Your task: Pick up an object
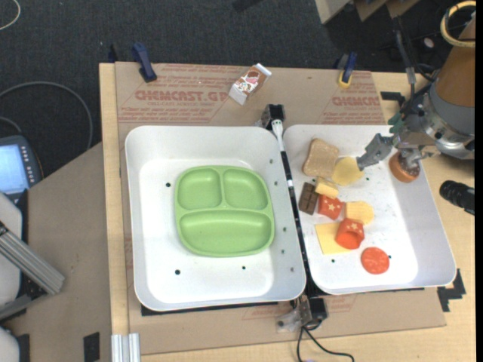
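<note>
Reaching from right, gripper (pixel 375 151) low beside yellow round piece (pixel 346 171).

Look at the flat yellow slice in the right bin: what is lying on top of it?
A red tomato-like piece sits on the yellow slice's upper right corner. The part beneath is hidden; the rest of the slice is bare.

pincer (pixel 375 151) hangs over right bin (pixel 430 236) beside toy food (pixel 346 170).

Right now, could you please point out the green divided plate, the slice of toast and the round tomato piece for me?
green divided plate (pixel 224 230): camera view, floor of its large lower compartment.
slice of toast (pixel 321 157): camera view, middle of its top face.
round tomato piece (pixel 375 260): camera view, centre of its red face.
</note>
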`<state>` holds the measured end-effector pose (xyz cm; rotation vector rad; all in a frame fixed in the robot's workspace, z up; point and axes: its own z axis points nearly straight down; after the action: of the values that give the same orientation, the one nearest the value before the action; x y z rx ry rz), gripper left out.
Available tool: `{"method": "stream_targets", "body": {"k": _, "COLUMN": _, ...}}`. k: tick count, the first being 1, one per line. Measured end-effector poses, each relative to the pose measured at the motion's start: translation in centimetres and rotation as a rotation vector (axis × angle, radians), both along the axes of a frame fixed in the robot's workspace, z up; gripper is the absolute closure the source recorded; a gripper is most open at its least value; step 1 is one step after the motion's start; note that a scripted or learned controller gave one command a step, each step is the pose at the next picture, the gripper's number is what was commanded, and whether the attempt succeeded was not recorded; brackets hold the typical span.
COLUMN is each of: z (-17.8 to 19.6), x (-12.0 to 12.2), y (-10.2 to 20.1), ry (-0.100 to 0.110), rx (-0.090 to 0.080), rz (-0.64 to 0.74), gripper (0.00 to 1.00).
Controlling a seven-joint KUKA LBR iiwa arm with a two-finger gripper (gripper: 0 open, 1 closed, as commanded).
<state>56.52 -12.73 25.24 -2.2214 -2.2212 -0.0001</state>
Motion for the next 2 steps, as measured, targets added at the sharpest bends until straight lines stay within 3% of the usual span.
{"method": "stream_targets", "body": {"k": 1, "z": -9.9, "x": -6.1, "y": -0.3, "ry": 0.012, "rx": 0.004, "rz": -0.003, "gripper": 0.00}}
{"method": "stream_targets", "body": {"k": 2, "z": -16.8, "x": -4.8, "y": 2.6, "ry": -0.006, "rx": -0.001, "rz": 0.002, "gripper": 0.00}}
